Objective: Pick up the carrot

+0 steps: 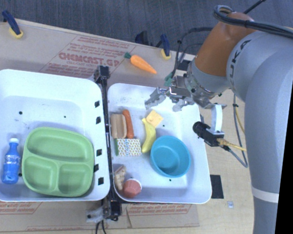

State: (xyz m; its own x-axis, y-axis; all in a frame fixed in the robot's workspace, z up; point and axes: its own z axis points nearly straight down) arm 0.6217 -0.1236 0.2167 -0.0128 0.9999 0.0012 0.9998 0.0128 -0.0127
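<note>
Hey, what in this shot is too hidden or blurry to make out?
- Gripper, camera view: too blurred to tell its state.
- Items at the right bin's front-left corner: too small to identify.
- Arm: cut off by the right edge.
- Carrot: clearly visible on the cardboard behind the bins.

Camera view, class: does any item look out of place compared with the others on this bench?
Yes. The carrot lies on the brown board beyond the right bin, outside both bins, while the other food sits inside that bin. The gripper is over the bin's far end, apart from the carrot.
</note>
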